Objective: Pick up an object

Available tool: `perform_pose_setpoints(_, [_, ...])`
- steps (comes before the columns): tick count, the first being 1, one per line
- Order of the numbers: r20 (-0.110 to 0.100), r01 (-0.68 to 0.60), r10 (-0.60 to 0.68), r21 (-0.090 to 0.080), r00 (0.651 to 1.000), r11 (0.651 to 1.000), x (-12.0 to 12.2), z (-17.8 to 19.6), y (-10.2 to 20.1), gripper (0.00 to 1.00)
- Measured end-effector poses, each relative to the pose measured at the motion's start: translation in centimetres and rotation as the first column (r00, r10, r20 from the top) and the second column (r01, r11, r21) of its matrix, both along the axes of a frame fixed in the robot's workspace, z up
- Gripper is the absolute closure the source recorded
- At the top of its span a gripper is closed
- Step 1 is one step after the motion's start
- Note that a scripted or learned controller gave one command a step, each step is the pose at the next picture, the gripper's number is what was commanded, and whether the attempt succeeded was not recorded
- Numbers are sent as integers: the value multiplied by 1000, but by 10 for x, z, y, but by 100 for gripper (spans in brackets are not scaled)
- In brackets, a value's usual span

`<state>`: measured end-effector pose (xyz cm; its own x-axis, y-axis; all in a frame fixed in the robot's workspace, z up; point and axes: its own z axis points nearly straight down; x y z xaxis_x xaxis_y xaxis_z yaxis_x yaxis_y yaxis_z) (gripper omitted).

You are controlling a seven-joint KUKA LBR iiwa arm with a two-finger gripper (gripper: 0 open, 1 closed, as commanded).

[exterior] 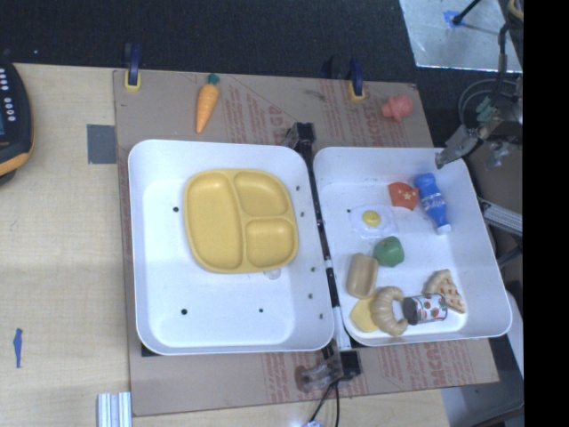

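Note:
The right bin (471,238) holds several small items: a blue bottle (432,201), a red piece (403,196), a fried egg (372,219), a green piece (388,252), a tan cylinder (361,275), a pretzel (389,310) lying on a yellow disc (363,315), a small can (424,309) and a pizza slice (444,290). My gripper (452,148) hangs at the bin's far right corner, above and to the right of the blue bottle, with nothing seen in it. Most of the arm is cut off by the frame's right side.
A yellow divided plate (240,219) lies in the left bin (160,310). A toy carrot (206,103) and a pink piece (397,107) rest on the cardboard behind the bins. Clamps (132,65) hold the board's far edge. A handheld controller (12,118) lies far left.

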<state>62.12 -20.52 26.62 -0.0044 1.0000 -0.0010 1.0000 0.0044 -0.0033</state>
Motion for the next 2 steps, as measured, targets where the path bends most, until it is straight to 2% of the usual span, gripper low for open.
perform_pose_setpoints(1, [-11,-4,5,3,1000,1000,33,-177,-1,0])
perform_pose_setpoints(2, [-1,-6,6,0,1000,1000,36,-155,-3,100])
